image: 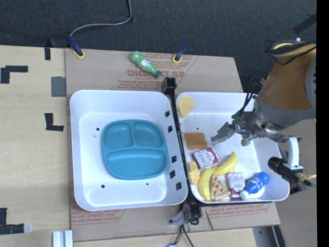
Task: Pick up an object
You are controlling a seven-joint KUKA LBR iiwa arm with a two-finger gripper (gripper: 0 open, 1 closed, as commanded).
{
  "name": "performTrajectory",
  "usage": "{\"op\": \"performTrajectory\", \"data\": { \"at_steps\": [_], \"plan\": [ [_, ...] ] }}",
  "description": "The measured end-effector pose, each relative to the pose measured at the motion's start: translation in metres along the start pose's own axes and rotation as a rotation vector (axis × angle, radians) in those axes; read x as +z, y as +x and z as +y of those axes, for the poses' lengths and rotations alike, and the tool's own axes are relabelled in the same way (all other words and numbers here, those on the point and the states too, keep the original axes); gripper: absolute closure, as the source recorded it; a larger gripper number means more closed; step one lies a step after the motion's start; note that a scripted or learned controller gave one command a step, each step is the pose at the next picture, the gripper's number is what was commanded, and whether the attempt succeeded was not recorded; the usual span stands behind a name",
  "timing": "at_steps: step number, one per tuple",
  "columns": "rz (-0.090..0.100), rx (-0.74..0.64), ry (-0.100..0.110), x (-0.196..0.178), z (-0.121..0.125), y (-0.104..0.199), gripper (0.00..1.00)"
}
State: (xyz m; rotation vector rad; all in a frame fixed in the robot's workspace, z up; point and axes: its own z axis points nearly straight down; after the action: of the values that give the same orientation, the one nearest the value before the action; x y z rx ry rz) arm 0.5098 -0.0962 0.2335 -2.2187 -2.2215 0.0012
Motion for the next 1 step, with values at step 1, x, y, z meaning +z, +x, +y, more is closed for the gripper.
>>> {"op": "performTrajectory", "data": {
  "at_steps": [1],
  "plan": [
    [0.001, 0.000, -0.003, 0.1476, 0.0050, 0.0030, 0.00]
  ]
}}
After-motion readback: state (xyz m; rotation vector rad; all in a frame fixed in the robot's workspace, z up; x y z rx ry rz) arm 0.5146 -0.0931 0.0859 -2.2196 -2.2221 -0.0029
